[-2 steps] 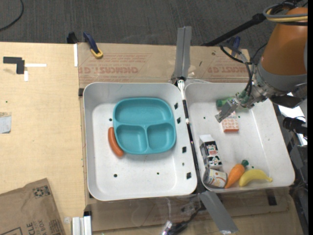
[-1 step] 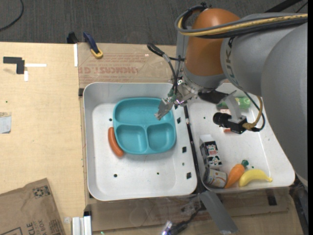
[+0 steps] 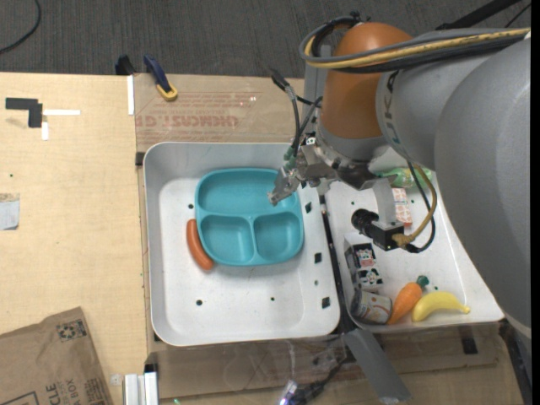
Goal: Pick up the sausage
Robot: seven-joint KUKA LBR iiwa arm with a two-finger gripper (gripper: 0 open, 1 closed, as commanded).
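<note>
The sausage (image 3: 199, 245), orange-red and short, lies in the left bin (image 3: 169, 310) against the left edge of a teal three-compartment plate (image 3: 250, 216). My gripper (image 3: 284, 184) hangs over the plate's upper right corner, well to the right of the sausage and apart from it. Its metal fingers point down and left, and nothing shows between them. How far apart they stand is too small to make out.
The right bin (image 3: 472, 289) holds a toy carrot (image 3: 407, 300), a banana (image 3: 440, 306), a small can (image 3: 369, 304) and printed packets (image 3: 400, 205). The grey arm with its orange band (image 3: 367, 83) covers the upper right. Cardboard lies left of the bins.
</note>
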